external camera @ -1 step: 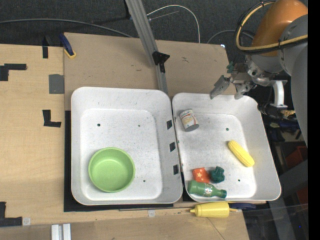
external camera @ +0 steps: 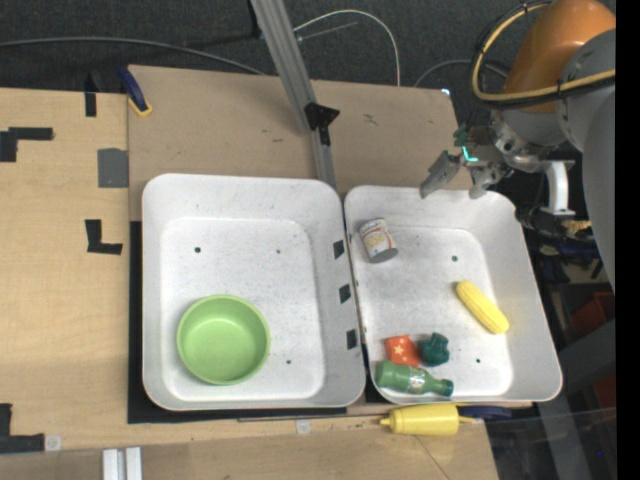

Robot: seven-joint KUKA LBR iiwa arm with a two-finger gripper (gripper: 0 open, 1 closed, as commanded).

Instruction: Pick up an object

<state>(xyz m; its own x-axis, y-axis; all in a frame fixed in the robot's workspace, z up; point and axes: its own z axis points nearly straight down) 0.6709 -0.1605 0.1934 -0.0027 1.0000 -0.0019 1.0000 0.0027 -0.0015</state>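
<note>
Two bins [external camera: 245, 203] were white with faint dark speckles. Bowl [external camera: 223, 339] was lime green. Corn cob [external camera: 482, 306] was yellow. Small can [external camera: 377, 239] was grey-white with a reddish label. Bottle [external camera: 413, 378] was green. Block [external camera: 401, 349] was orange-red, toy [external camera: 434, 347] beside it dark teal. Squeeze bottle [external camera: 424, 420] was yellow. Bench [external camera: 60, 298] was tan with black tape marks. Arm [external camera: 565, 38] was grey with an orange band.

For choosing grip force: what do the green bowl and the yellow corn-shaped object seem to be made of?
The green bowl looks like moulded plastic: one even colour, matte with a soft sheen. The yellow corn-shaped object is probably plastic or rubber: uniform colour, smooth, slightly glossy. Hardness cannot be judged from here.
</note>
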